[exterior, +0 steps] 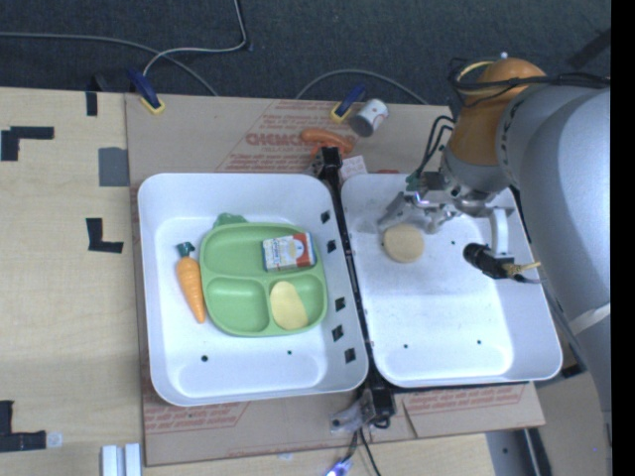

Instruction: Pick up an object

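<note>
Nearest the camera, the near stretches of both white bins lie bare. In the left bin (164,355) sits a green divided tray (226,300); its near right compartment holds a pale yellow oval piece (289,306), and its far compartment holds a small printed carton (287,252). A toy carrot (190,284) lies on the bin floor just beside the tray's left edge.

Farther in, the right bin (466,355) holds a round tan object, like a bun or potato (403,244), in its far left part, apart from the walls. The gripper (421,212) hangs just beyond and above it, close enough to touch or nearly so, the grey arm (566,186) reaching in from the right. Whether the pincer is spread or pressed together cannot be told here; metal parts blur together.

The step in hand looks like the approach onto the tan object. To do it well, centre the tool over the object's widest part, descend straight, and close across its middle, since a rounded body may roll or squirt out if caught off-centre. Lift slowly.

Beyond the bins, on the cardboard, lie an orange sausage-shaped toy (327,138) and a small grey cylinder (369,116).
</note>
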`<state>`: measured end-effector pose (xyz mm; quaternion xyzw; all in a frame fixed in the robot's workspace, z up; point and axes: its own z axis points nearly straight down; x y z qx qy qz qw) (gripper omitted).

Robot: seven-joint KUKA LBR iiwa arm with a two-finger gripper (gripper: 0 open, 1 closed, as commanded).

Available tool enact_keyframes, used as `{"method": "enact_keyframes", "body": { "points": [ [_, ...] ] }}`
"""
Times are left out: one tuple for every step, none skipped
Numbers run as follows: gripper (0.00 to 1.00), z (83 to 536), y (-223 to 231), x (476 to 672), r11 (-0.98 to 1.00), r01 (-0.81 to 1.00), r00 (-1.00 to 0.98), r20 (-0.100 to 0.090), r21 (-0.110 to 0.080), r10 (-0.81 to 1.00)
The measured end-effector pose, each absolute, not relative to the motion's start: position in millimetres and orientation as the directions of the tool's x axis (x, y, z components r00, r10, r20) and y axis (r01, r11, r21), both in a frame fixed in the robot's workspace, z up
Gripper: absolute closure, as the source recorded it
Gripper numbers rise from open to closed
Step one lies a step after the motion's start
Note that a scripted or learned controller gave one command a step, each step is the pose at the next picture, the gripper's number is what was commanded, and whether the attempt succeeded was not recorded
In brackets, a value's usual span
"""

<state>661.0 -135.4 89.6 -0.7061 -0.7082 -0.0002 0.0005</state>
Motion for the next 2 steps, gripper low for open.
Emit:
{"method": "enact_keyframes", "body": {
  "points": [
    [0.00,86.3,-110.0,635.5,0.001,1.000,-0.001,-0.003,0.002,1.000],
    [1.00,96.1,-109.7,635.5,0.002,1.000,-0.002,-0.002,0.003,1.000]
  ]
}}
